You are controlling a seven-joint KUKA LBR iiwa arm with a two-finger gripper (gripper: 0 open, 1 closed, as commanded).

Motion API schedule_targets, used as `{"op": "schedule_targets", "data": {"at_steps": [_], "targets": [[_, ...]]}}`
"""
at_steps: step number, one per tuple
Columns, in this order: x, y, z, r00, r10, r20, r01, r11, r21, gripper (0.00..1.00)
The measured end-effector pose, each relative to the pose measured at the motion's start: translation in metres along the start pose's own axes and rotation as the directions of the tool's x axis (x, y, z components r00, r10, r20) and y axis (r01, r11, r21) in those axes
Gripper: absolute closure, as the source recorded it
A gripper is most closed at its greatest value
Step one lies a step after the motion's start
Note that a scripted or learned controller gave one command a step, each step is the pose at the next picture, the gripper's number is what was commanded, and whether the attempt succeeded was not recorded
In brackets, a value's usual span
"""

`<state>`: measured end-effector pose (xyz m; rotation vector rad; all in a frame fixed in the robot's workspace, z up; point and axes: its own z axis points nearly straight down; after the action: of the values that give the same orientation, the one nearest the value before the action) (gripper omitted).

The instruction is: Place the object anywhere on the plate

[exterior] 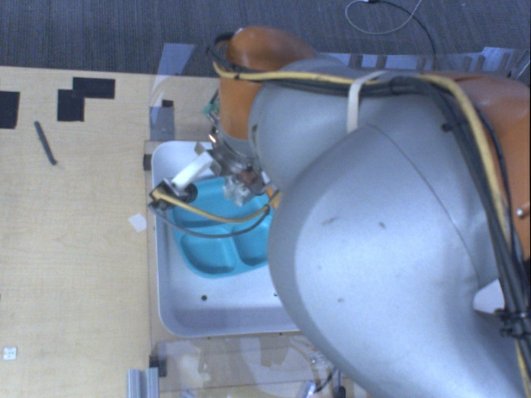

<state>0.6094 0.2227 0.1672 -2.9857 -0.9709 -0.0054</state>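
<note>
From where I stand the big grey arm (373, 222) blocks most of the scene, but the blue plate (207, 255) is plain enough. It lies in the white bin (178, 309), divided into compartments, with its right side tucked under the arm. The hand (236, 185) hangs over the plate's far edge, close above it and possibly touching (I can't separate the two from this angle). How far open the hand is I cannot tell, nor whether it has the object in it. My guess is that the object, if it is being carried, sits just there above the plate's far compartment.

Judging by that, this looks like the setting-down step, near the end of the job. To do it well, I'd want the hand lowered until the object rests on the blue surface before letting go. It should stay inside the plate's rim rather than over the bare bin floor beyond it, and clear of the ridges between compartments so nothing tips. Then lift straight up, since a sideways pull could drag the plate. The wooden worktop (75, 247) left of the plate plays no part.
</note>
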Motion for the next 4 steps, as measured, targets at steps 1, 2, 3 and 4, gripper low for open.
{"op": "schedule_targets", "data": {"at_steps": [1,2,3,4], "targets": [[0.022,0.002,0.007,0.958,0.287,-0.002,-0.287,0.958,0.0,1.0],[0.022,0.002,0.007,0.958,0.287,-0.001,-0.287,0.958,0.0,0.0],[0.049,0.02,0.028,0.999,0.05,0.001,-0.05,0.999,-0.002,0.0],[0.049,0.019,0.028,0.999,0.049,0.001,-0.049,0.999,-0.002,0.0]]}}
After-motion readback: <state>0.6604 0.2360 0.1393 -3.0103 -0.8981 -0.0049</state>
